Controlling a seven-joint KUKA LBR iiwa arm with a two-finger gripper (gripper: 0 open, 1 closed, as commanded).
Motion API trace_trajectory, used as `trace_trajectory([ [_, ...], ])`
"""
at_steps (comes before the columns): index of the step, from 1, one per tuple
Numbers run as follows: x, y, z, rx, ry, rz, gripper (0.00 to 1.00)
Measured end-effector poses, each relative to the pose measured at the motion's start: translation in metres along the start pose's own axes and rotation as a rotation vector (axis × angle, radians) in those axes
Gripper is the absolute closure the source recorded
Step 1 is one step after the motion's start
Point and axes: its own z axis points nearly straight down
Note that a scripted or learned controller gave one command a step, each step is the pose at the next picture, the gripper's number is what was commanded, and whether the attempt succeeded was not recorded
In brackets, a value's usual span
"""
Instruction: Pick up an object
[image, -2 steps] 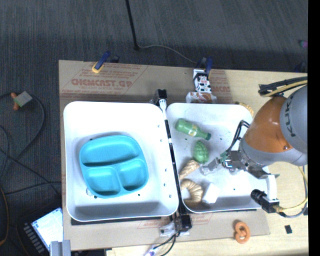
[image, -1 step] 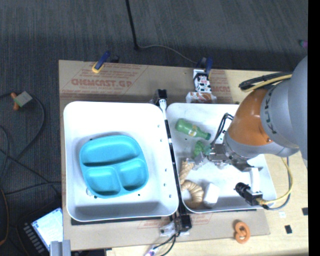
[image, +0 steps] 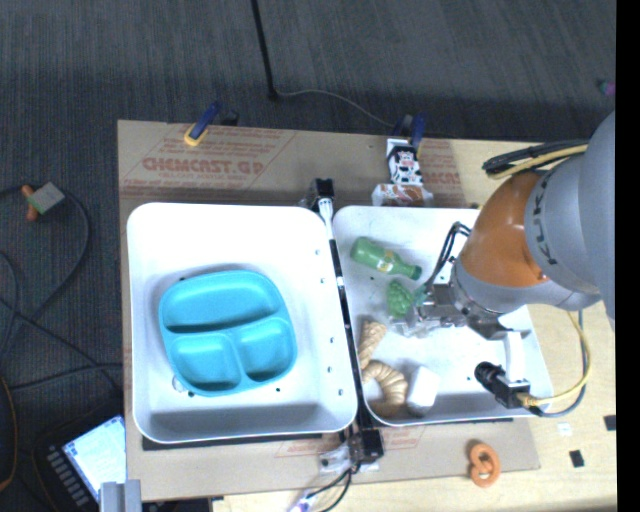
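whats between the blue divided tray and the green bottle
In the camera view, the two bins' adjoining white walls lie between the blue divided tray and the green bottle, with a dark strip along the seam.

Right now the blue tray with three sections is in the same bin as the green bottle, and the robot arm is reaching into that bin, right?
Not quite. The blue tray sits alone in the left bin. The green bottle is in the right bin, and that is the bin the gripper is reaching into. The camera view shows both bins side by side.
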Motion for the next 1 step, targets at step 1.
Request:
trace_trajectory([
  [1,0.0001,-0.0002,0.0002,0.000,0.000,0.000,0.00],
])
